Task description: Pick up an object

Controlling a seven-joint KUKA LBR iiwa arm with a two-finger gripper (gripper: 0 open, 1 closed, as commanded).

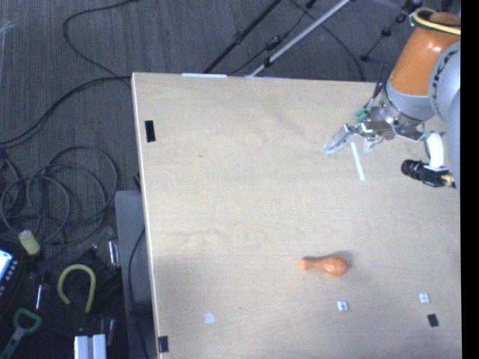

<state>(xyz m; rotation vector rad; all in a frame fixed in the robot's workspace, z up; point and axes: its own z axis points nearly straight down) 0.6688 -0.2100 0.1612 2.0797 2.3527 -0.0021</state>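
A small orange pear-shaped object (pixel 326 265) lies on the pale wooden bench top (pixel 239 200), in the lower middle right. My gripper (pixel 345 162) hangs over the upper right part of the bench, well above and apart from the orange object. It is open, its two thin fingers (pixel 358 164) spread wide with nothing between them. The grey arm with its orange band (pixel 419 62) comes in from the right edge.
A black tape mark (pixel 150 131) sits near the bench's left edge. Small white and black tags (pixel 342 305) dot the lower right. Cables (pixel 60 193) and tools lie on the floor to the left, and stand legs (pixel 314 17) cross behind the far edge.
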